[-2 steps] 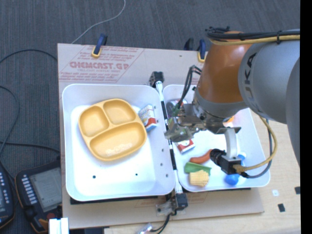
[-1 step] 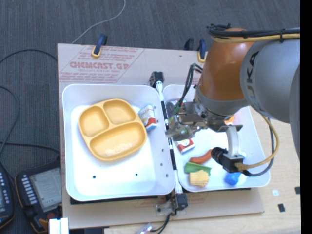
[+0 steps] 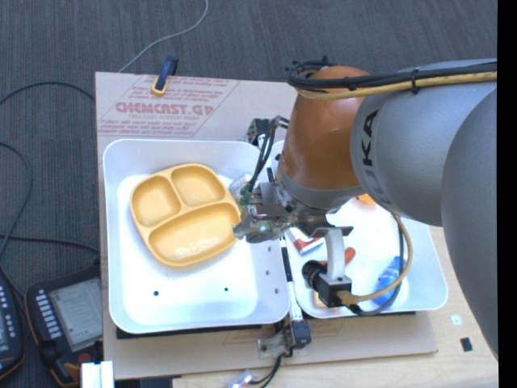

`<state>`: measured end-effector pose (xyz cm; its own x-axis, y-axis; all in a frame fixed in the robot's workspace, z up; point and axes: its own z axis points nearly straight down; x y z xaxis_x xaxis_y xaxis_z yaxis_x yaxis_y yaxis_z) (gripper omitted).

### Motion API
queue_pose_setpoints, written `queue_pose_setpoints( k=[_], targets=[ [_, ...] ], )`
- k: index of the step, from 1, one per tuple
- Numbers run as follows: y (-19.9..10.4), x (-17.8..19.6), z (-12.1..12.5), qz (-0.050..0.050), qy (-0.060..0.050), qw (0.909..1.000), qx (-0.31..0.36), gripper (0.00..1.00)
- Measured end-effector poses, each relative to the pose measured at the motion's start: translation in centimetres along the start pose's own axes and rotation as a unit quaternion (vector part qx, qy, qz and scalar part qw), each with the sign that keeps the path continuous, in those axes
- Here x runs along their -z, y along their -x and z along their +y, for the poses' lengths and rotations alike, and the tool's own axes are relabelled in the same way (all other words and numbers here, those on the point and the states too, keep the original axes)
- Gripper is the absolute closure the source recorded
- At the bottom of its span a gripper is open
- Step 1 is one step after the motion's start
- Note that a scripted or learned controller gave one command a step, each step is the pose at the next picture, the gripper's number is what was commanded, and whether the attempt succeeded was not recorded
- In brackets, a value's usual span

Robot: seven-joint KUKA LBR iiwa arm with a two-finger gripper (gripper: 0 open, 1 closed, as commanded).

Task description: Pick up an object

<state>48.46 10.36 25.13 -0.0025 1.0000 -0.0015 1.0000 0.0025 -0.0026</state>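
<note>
Reaching is the step now: my end effector [image 3: 257, 223] hangs low beside the yellow plate [image 3: 185, 213] in the left bin [image 3: 121, 297]. Whether it is open or holding anything, I cannot tell. Next I probably need a firm grip, then a lift.

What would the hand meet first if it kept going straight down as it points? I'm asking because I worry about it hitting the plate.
Probably the right rim of the yellow divided plate, or the white bin floor beside it; the hand hangs above that edge, and depth is unclear.

Yellow tray [image 3: 184, 214] fills left bin's [image 3: 129, 297] back — front free.
</note>
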Motion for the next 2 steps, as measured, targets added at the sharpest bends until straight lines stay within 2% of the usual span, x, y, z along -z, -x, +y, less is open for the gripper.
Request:
queue_pose_setpoints(
  k=[1,2],
  targets=[
    [8.02,-5.06,0.07,0.0,-0.001,1.0,-0.002,1.0],
    [7.98,-4.3,0.16,0.0,-0.003,1.0,-0.001,1.0]
  ],
)
